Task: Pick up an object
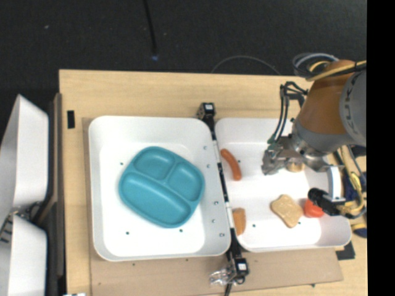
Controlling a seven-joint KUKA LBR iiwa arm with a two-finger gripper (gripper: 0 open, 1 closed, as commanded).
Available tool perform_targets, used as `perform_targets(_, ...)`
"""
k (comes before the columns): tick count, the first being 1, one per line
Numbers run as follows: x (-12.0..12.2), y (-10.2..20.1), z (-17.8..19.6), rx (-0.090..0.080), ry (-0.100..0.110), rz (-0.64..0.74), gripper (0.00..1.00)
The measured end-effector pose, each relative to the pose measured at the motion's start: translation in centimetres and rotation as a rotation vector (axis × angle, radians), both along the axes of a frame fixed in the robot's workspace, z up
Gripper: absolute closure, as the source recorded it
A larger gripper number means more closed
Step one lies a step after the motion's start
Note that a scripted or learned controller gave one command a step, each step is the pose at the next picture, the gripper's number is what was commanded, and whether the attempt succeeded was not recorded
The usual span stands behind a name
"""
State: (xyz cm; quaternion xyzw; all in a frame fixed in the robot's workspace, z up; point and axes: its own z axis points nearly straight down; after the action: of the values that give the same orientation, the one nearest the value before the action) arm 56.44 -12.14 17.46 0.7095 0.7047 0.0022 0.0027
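The claw (276, 162) hangs over the right white bin (259, 239); its spread I cannot tell. Best to centre over the tan bread slice (287, 209), then descend straight.

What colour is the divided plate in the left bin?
Teal blue. The divided plate shows best in the camera view, lying in the left bin.

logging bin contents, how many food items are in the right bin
3: a sausage near the bin's left wall, a nugget at its lower left corner, a toast slice lower middle. The arm may hide more.
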Motion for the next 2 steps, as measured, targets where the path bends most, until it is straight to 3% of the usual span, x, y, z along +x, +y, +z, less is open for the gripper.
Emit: perform_targets(2, 0.2, 0.5, 10.6, 0.000, 0.000, 0.011, 1.00)
